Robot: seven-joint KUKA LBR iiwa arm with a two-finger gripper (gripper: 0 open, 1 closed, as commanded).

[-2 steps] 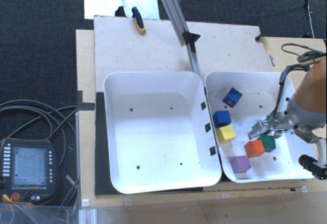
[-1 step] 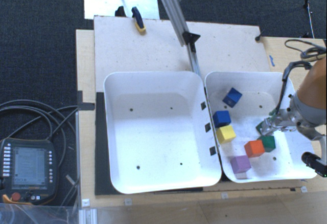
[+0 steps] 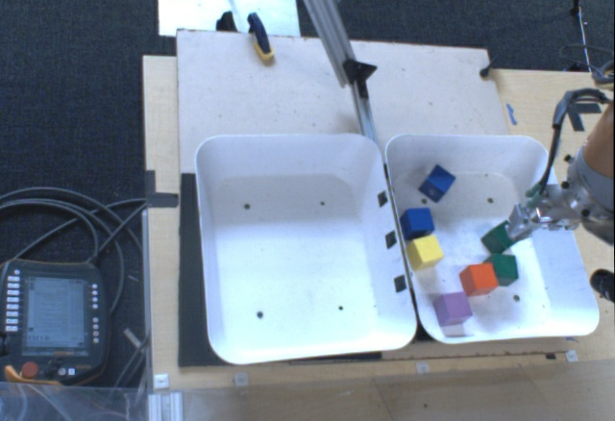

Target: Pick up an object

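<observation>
Starting at the left, you are looking at the left bin, whose white floor is carrying nothing your gripper could take. Everything that matters is sitting in the right bin.

Moving right across that bin, two blue cubes are lying along its left side: one blue cube farther back and tilted, another blue cube nearer, with the yellow cube touching it just in front. Nearer still, the purple cube is sitting close to the near rim, and the orange cube is lying just to its right and a little farther back, touching a green cube.

Right of those, a second green cube is the one your move is turning on. The gripper is reaching in from the right, and its tip is pressing right up against that cube's right, far edge. So the cube is lying to the left of the tip and slightly nearer, not clearly between the fingers. I am judging it as contact at the side, not a hold.

How the jaws are standing I cannot tell; the tip is too small and blurred here. You are probably needing the tip shifted leftward over the cube before any closing counts.
</observation>
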